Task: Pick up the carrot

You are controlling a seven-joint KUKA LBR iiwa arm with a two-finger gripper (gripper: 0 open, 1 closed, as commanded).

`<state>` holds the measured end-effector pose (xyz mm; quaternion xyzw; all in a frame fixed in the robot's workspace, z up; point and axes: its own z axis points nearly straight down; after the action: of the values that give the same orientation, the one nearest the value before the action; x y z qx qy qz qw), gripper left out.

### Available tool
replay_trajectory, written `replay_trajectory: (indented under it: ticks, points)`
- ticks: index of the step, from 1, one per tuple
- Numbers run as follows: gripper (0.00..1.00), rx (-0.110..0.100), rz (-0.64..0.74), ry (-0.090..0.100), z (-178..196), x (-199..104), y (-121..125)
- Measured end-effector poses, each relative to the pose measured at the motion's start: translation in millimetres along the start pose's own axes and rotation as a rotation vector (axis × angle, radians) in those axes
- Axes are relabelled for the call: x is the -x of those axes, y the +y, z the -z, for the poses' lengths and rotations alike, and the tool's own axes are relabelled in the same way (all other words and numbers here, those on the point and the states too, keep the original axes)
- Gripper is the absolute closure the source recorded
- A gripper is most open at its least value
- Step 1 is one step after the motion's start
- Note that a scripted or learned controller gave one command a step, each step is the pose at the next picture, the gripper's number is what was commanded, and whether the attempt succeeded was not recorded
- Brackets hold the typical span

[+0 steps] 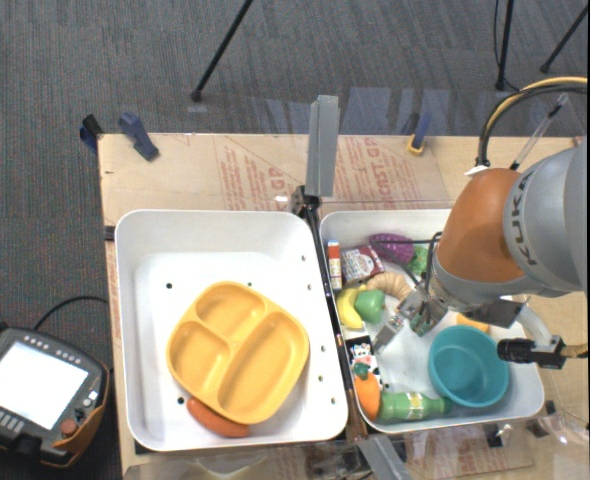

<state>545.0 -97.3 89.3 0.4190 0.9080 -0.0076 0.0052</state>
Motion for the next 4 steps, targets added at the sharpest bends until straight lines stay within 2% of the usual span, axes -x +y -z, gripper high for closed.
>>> replay_trajectory:
  ticks: [1, 2, 3, 4]
  points:
    - [0.0, 0.014, 0.144, 0.009, 70, 34, 29]
    - [0.0, 0.007, 0.028, 0.017, 60, 76, -65]
    - [0.0, 0.009, 0.011, 0.017, -4, 91, -68]
    - [0.0, 0.007, -0.175, 0.019, -2, 17, 15]
